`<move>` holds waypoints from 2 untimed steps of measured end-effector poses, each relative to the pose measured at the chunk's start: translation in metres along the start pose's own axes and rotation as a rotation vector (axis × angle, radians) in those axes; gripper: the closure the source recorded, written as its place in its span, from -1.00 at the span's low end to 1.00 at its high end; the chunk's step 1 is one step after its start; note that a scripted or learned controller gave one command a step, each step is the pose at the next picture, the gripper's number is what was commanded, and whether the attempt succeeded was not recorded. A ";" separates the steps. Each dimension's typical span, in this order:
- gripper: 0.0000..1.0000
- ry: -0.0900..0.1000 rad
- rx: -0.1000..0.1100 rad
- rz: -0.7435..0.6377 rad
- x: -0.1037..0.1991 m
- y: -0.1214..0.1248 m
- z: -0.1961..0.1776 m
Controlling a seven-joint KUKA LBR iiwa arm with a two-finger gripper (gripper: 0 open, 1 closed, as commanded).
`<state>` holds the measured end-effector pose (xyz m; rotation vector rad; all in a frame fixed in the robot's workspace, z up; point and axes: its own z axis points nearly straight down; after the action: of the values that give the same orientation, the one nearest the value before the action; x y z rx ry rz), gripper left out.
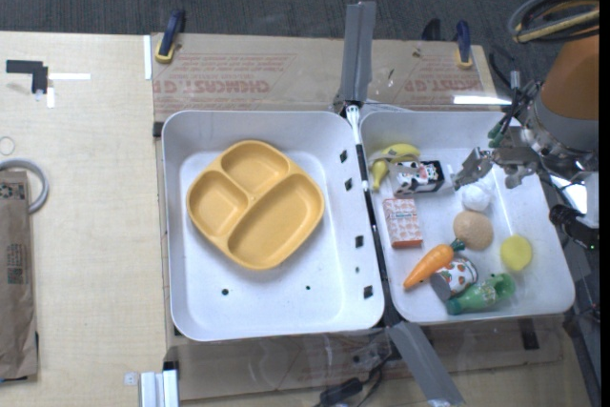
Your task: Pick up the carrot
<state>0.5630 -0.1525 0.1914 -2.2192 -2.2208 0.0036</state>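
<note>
orange carrot (429,263), green-topped, lying at a slant in the right bin (558,302), its tip toward the bin's front left, just beside a brown ball (473,230) and a red-and-white packet (456,274). gripper (474,169) over the bin's far part, above a white ball (476,197), well apart from the carrot; fingers: whether spread or closed cannot be told. left bin (181,234): one yellow divided plate (254,203).
</note>
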 end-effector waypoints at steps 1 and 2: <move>-1.00 -0.001 -0.002 0.037 -0.033 0.029 0.037; -1.00 -0.001 -0.002 -0.429 0.046 -0.016 0.008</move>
<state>0.5470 -0.1070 0.1832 -1.6960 -2.6438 0.0011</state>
